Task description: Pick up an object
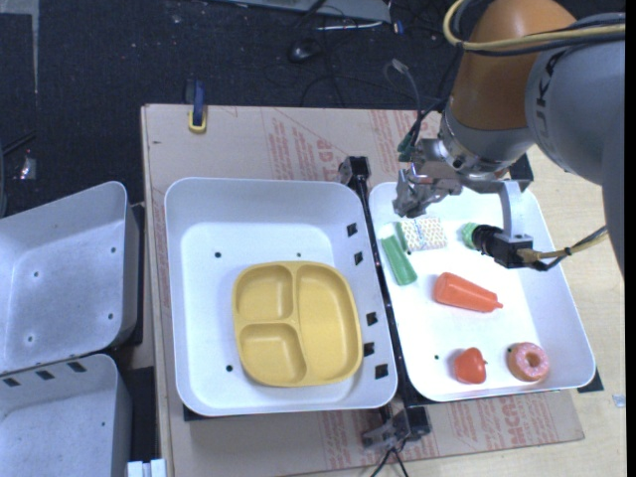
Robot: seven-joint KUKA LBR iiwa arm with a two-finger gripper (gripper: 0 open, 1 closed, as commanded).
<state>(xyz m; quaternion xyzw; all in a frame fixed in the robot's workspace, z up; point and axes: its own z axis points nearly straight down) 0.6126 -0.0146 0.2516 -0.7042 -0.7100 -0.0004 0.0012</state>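
A: Overhead camera, looking down on both bins. The left bin holds one thing, a yellow divided tray with three compartments, lying flat near the middle.

B: And the right bin?

A: Busier. A green stick-shaped piece lies along its left wall, and just beside that is a small white block with a dotted pattern. An orange carrot-shaped toy sits near the centre, tip pointing right. Toward the front edge there's a red pepper-like toy and next to it a pink-frosted doughnut. A small green knob sits by a black fitting with a cable running off to the right.

B: Where's the gripper?

A: The gripper hangs over the far left corner of the right bin, right above the dotted block and the top of the green stick. Whether it's gripping anything or how wide it stands, I can't tell from this angle.

B: Surfaces?

A: Both bins are smooth white plastic with rounded corners, shallow. The toys look glossy, moulded. Underneath is a pale wooden board with faded red lettering, a yellow-handled clamp at its far edge. Beyond it, dark speckled floor with cables. Two more white bins sit off to the left.
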